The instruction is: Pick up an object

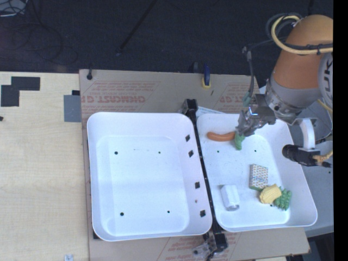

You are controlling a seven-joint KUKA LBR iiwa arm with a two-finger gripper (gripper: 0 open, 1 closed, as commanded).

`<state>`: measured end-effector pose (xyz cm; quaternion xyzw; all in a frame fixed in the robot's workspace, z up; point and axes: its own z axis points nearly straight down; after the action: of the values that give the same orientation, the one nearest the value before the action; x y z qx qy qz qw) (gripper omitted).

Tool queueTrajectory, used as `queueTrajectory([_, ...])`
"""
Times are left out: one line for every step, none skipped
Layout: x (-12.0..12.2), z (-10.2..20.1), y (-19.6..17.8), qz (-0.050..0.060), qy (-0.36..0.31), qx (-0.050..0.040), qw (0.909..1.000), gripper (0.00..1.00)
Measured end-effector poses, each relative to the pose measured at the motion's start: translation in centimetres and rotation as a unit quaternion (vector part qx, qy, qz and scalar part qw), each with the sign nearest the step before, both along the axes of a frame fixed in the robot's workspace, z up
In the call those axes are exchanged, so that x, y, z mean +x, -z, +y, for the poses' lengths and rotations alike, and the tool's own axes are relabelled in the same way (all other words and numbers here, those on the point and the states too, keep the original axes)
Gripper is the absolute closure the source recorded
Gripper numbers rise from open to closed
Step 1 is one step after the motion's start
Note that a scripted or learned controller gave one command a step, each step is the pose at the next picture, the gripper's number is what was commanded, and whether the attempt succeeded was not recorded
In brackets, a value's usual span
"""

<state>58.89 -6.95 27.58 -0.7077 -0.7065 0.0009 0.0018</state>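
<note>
You see the grey arm point(296, 64) with its orange band coming in from the right side, above the right white bin point(304, 208). Its gripper point(248, 125) hangs low over the far part of this bin, just beside the toy carrot point(222, 137). The carrot lies on the bin floor near the far wall, its orange body pointing to the left and its green leaf end point(238, 141) directly under the gripper tip. I cannot tell from this slanted view how the gripper is set, because the dark metal parts merge together, and I also cannot tell if it touches the green end or stays just above it. The carrot looks to be resting on the floor of the bin.

In the same bin, toward the near side, you find three other things. A small silver can point(230, 197) lies on its side close to the divider between the bins. To the right of it, a small patterned card or packet point(259, 176) stands tilted. Just beside that, touching or almost touching, is a yellow toy corn with green leaves point(275, 196).

The left white bin point(103, 222) sits next to the right one, both on a brown cardboard sheet point(141, 94) on the pale wooden bench point(38, 189).
</note>
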Motion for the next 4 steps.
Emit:
queueTrajectory([-6.9,11.5,-5.6,-0.002,-0.006,0.0012,1.0,1.0])
queueTrajectory([-2.0,9.2,-4.4,-0.001,0.0,-0.0016,1.0,1.0])
queueTrajectory([-3.6,9.7,-2.3,0.002,0.001,-0.0008,1.0,1.0])
queueTrajectory([-0.2,10.0,-0.6,0.0,-0.002,-0.0013,1.0,1.0])
